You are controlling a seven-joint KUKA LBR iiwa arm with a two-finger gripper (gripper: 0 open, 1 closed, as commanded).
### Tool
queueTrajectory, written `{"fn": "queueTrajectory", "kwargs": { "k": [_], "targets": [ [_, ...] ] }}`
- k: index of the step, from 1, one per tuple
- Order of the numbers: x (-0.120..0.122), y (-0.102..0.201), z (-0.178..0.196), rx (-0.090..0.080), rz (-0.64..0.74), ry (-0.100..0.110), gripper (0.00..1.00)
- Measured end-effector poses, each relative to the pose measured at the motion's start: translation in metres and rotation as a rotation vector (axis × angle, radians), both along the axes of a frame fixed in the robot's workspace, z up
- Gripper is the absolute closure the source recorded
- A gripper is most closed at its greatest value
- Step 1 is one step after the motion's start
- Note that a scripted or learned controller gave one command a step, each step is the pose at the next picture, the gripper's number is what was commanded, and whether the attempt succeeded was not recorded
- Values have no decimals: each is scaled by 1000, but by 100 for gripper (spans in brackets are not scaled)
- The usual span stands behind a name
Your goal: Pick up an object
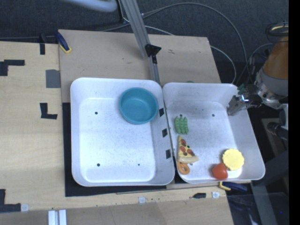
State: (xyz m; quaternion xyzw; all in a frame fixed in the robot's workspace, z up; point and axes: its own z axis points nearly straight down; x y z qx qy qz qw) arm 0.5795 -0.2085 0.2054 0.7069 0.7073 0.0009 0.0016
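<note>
The end effector (234, 106) hangs over the right bin's (206, 93) rim — grip state unreadable; inside lie a knobbly green piece (181, 124), pizza slice (186, 151), tomato (219, 171).

Pale wood counter (28, 139). Two shallow white bins carried side by side, touching: left bin (89, 170), right bin (201, 90).

Arm (276, 71) cut off at right edge; jaws too small to read.
</note>
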Motion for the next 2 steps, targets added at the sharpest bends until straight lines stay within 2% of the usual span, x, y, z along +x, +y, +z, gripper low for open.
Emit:
{"fn": "queueTrajectory", "kwargs": {
  "k": [2],
  "targets": [
    [24, 109, -7, 2, 5, 4, 100]
  ]
}}
